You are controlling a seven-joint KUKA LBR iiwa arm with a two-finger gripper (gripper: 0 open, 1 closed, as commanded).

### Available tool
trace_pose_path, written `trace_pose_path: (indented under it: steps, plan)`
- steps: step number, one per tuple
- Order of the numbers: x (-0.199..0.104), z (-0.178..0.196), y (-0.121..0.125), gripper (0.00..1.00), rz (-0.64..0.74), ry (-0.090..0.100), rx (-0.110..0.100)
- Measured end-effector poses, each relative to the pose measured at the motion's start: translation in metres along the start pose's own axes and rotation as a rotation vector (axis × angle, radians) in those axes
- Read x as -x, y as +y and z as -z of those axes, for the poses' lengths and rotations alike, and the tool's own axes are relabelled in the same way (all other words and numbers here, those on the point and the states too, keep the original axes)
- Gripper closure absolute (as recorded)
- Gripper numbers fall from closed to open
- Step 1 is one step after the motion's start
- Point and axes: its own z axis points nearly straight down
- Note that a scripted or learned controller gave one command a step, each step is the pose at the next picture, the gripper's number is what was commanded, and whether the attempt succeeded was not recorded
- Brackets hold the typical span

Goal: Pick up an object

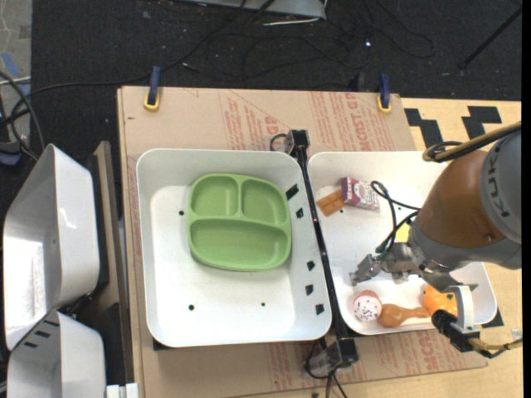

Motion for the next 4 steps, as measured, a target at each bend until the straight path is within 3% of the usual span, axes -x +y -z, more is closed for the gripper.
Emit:
trace_pose_path:
  steps: [1,2,4]
  plan:
    - [0.0,0.011,0.001,1.0,-0.002,0.0,0.003]
    - [0.005,0.073,0.001,1.0,0.004,-0.003,0.01]
    - [0.006,0.159,0.008,1.0,0.006,-0.003,0.009]
